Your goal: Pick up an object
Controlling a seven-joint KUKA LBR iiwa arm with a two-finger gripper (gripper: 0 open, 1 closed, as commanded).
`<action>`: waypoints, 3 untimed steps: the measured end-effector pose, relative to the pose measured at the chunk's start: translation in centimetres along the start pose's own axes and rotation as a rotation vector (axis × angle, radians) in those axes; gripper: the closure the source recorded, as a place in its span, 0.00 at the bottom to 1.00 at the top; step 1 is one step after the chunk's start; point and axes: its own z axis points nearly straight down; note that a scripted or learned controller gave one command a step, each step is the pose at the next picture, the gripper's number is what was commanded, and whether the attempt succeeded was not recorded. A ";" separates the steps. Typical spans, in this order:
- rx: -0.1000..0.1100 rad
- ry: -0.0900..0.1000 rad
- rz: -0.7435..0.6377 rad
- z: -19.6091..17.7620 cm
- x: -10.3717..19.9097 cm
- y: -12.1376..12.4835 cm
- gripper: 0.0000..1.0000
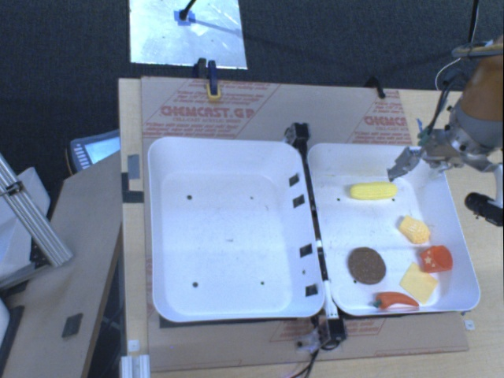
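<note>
Behind both bins (228,152), the board (260,105) reads "CHEMCAST GP".

the arm (482,93) enters from the right edge of the camera view, high in the frame, its orange band showing above a grey wrist (472,136). the wrist slants down and to the left, carrying the gripper (399,169) out ahead of it. the gripper is tilted, its grey fingers (404,162) pointing down-left; whether they are spread or closed is too blurred to tell, and nothing is seen between them
</note>
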 end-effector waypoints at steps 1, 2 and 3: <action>-0.002 -0.001 -0.003 5.2 -2.5 5.2 0.00; -0.002 -0.001 0.005 -8.3 -2.5 -4.2 0.00; -0.002 -0.001 0.001 -7.7 -2.4 -3.8 0.00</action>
